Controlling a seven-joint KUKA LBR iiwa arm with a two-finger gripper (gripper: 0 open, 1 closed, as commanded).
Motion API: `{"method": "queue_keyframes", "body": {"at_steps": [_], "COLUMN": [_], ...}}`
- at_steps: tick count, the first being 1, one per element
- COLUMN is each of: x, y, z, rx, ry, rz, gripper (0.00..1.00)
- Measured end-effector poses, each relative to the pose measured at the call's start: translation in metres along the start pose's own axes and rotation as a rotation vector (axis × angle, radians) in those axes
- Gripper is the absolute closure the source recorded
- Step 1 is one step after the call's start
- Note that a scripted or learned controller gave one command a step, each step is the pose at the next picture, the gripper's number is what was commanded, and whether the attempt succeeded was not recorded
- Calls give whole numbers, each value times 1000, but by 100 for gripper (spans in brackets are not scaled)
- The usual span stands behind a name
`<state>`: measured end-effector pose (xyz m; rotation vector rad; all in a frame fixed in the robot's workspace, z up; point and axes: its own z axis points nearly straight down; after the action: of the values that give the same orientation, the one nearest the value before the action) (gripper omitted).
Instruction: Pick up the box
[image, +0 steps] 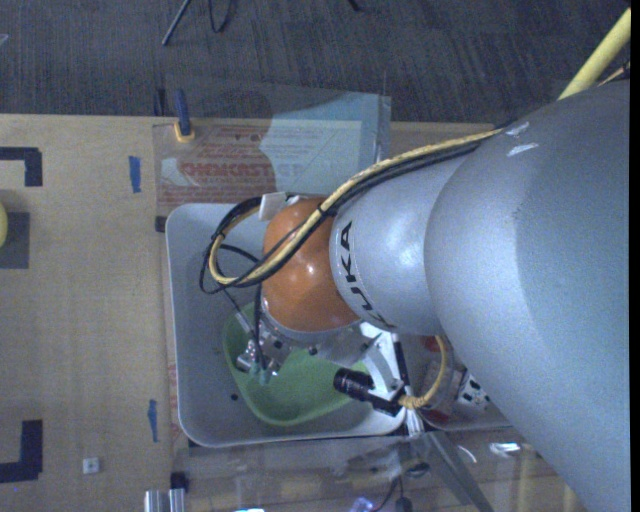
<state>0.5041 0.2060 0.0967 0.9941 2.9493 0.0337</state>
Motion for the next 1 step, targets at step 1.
{"method": "queue_keyframes", "body": {"at_steps": [1], "x": [7], "y": [-12], "z": [-1], "rx": [-6], "ry": [0], "rz": [-253], "gripper": [100]}}
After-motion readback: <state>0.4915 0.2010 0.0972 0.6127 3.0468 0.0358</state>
